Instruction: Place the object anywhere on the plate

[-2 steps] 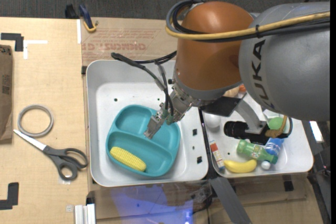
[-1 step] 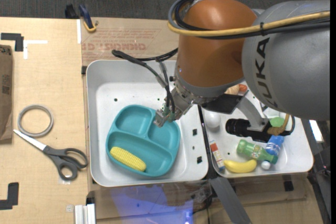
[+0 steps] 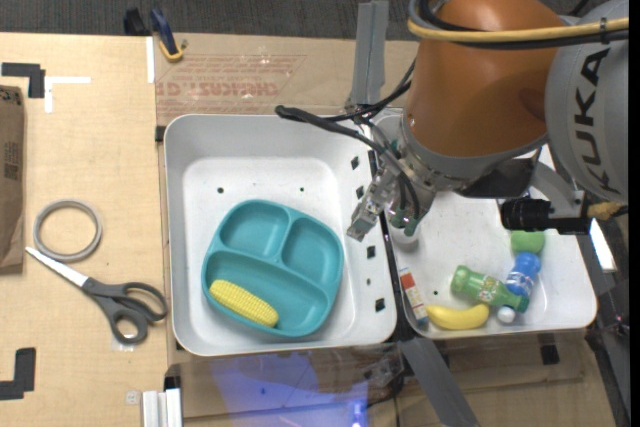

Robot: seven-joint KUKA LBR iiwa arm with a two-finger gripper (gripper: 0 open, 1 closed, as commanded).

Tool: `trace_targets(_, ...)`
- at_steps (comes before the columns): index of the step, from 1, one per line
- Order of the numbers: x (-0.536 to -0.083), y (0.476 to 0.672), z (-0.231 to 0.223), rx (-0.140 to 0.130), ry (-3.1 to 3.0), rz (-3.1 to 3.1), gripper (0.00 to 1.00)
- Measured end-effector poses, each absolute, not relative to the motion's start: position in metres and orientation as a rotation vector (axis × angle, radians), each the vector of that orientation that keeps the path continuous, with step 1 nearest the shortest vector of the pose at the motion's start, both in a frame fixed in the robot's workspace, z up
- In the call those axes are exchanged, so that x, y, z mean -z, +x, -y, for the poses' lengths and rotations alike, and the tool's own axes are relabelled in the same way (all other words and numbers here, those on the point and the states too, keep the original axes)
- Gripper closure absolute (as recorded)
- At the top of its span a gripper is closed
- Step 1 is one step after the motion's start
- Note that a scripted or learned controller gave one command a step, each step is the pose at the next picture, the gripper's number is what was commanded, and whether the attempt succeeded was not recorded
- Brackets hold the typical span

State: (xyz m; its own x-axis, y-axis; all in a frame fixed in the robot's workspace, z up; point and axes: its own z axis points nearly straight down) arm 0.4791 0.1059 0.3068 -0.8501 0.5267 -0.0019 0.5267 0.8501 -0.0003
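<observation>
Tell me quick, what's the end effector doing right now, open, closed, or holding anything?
End effector: cannot be told whether open or closed; it hangs over the divide between the two bins, with nothing seen in its grip.

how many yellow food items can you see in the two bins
2. The corn cob lies in the teal plate's long front compartment, left bin. The banana lies at the right bin's front, beside the bottles. The arm may hide others.

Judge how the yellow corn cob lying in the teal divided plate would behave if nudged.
The yellow corn cob looks rounded and elongated, so it would probably roll sideways. It lies in the long front compartment of the teal divided plate, whose raised rim and divider would likely stop it. Its bumpy surface may offer some grip.
</observation>
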Motion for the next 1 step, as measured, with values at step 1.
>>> trace_targets(1,-0.3068,0.4791,-0.1059,0.001,0.86,-3.02,0.0)
